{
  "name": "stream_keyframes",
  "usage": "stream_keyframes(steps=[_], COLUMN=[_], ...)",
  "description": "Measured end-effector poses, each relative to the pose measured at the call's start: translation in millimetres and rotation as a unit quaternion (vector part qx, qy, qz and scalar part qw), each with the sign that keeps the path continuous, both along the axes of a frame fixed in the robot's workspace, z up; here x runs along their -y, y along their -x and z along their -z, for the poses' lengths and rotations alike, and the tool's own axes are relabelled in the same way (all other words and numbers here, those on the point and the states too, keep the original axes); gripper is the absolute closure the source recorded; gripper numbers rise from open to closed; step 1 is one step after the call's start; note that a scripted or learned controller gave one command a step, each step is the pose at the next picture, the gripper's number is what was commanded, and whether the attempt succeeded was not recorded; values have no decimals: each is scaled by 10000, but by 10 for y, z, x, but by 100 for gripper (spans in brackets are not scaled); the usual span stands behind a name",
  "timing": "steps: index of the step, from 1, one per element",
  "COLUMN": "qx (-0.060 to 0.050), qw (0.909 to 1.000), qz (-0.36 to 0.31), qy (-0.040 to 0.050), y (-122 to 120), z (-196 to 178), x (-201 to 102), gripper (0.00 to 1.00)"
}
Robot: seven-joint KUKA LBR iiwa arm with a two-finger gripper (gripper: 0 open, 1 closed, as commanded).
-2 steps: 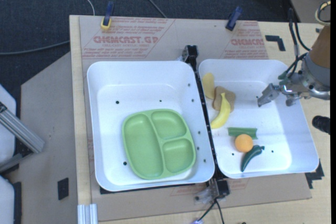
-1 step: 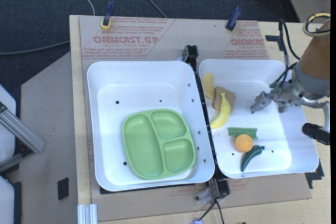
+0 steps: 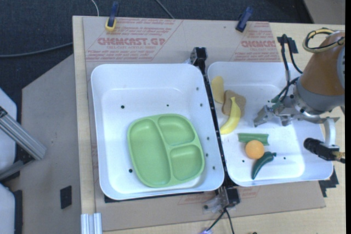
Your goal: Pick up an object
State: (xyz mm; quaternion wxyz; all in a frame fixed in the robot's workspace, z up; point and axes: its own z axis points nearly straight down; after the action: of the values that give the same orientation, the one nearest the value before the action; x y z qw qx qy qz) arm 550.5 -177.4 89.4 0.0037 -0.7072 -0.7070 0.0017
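While the grey arm with its orange band (image 3: pixel 323 76) reaches over the right white bin (image 3: pixel 258 71), its metal fingers (image 3: pixel 269 113) hang spread open, gripping nothing, above bare bin floor. Toward that bin's left edge lie a yellow banana (image 3: pixel 232 116), an orange ball (image 3: pixel 254 149) and a dark green pepper (image 3: pixel 262 164). A green sectioned plastic tray (image 3: pixel 165 148) rests in the left white bin (image 3: pixel 109 118).

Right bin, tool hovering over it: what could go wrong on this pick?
1. The orange ball touches the green pepper and a flat green piece; closing there may catch two items or knock the ball rolling.
2. The banana leans on other pieces against the divider wall of the right bin, leaving little room on that side.
3. The tool sits above bare floor, so a straight descent likely grabs nothing.
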Motion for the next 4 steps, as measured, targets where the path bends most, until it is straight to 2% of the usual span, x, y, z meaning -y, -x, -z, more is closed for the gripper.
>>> stream_keyframes(steps=[1, 3, 4], qx=[34, 78, 24], qw=[10000, 10000, 10000], qz=[6, -9, -31], qy=[12, 34, -2], y=[-15, -37, -30], z=[-134, -1192, -1188], x=[6, 123, -421], gripper=[100, 100, 100])
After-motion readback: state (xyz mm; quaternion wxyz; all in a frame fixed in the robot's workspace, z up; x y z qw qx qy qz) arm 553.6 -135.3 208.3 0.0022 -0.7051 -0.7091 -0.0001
